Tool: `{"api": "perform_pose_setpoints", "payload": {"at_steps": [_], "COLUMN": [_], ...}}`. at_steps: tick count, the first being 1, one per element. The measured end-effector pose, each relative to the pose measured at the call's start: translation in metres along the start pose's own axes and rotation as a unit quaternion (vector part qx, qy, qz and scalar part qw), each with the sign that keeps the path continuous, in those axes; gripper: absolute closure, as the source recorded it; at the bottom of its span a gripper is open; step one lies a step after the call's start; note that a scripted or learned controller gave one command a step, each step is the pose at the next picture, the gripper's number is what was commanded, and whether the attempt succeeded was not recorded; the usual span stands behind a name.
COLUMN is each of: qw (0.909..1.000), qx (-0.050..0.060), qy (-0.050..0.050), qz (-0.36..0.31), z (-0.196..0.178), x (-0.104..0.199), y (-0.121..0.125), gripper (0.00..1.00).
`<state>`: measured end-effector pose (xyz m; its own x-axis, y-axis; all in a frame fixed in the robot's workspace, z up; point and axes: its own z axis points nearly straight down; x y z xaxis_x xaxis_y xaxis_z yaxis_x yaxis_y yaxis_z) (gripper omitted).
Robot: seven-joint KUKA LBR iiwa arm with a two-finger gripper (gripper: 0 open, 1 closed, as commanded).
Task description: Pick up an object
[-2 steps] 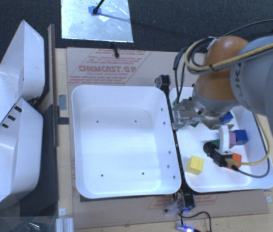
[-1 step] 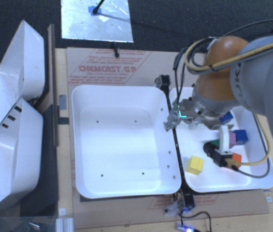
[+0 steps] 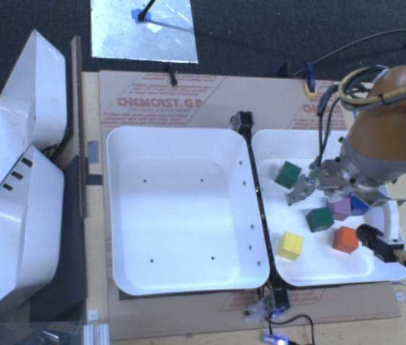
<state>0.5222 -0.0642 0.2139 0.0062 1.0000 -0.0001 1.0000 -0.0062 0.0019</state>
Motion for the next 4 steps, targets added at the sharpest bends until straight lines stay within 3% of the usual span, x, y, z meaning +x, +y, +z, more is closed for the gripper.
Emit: {"api": "perform_pose_setpoints", "payload": {"at_steps": [1,2,3,4], "qw": [1.0000,1.0000,1.0000,1.0000], "qx": [0.000,0.002,0.001,0.000], "qy": [0.000,0.001,0.000,0.000], "qz": [-0.003,-0.005,-0.003,-0.003], "z": [-0.010,0.029,0.027,0.017], "x": [0.003,0.059,0.056,0.056], "y": [0.001,0.018,0.019,0.019], "gripper": [1.00,1.00,0.00,1.00]}}
